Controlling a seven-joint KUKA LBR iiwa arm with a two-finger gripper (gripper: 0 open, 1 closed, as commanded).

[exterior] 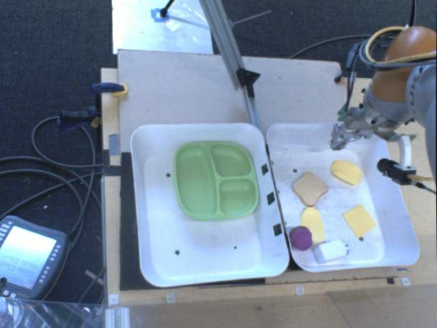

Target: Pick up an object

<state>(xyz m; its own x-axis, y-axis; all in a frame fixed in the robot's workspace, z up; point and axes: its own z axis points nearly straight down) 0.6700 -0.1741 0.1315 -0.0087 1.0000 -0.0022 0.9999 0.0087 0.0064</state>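
My gripper (339,142) hangs over the far part of the right bin (293,139), just above and left of a yellow rounded piece (347,172). Nothing shows between its fingers. Closer to the middle of that bin lies a tan toast-shaped piece (310,188). Below it sit a pale yellow oval piece (313,221), a yellow square slice (359,220), a purple ball (300,238) and a small white block (330,251).
The left bin (153,251) holds a green divided tray (216,180). A slanted metal pole (229,43) ends at a black clamp by the bins' shared far corner. The arm's wrist and cables (399,80) overhang the right bin's far right.
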